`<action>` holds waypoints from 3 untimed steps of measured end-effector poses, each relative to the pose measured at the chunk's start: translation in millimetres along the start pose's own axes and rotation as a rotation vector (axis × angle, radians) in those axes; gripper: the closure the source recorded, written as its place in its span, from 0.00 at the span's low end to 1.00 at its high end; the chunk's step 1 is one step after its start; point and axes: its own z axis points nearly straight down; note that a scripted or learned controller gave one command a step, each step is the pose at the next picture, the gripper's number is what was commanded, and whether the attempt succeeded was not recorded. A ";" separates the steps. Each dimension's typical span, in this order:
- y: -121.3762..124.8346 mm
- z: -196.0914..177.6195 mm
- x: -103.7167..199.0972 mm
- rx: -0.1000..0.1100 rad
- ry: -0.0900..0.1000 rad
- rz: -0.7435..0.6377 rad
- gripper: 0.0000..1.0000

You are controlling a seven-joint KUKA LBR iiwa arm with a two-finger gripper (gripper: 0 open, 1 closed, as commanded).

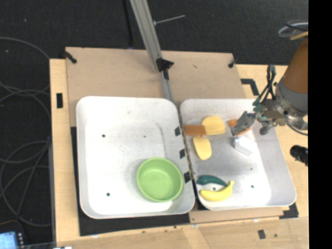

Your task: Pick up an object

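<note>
Arm: it reaches in from the right, its gripper low over the far right part of the right bin.
Jaws: I cannot tell from here whether they are parted or closed; the view is too coarse at the tip.
Nearest thing: a small pale block lies on the bin floor just beneath and near the gripper, with a bit of orange beside it.
Other candidates: a yellow brush with a brown handle at the far left of that bin, a yellow oval piece just nearer, a banana with a dark green thing at the near edge.
Left bin: a green bowl sits in its near right corner.
Progress: everything appears to rest on the bins, so I judge nothing lifted yet; the grasp and the raise remain.
</note>
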 end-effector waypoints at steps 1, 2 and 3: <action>0.0 -0.1 0.0 0.000 0.000 0.001 0.00; 1.0 42.1 -3.0 0.005 -0.003 0.005 0.00; 7.5 88.0 -1.4 0.005 -0.003 0.006 0.00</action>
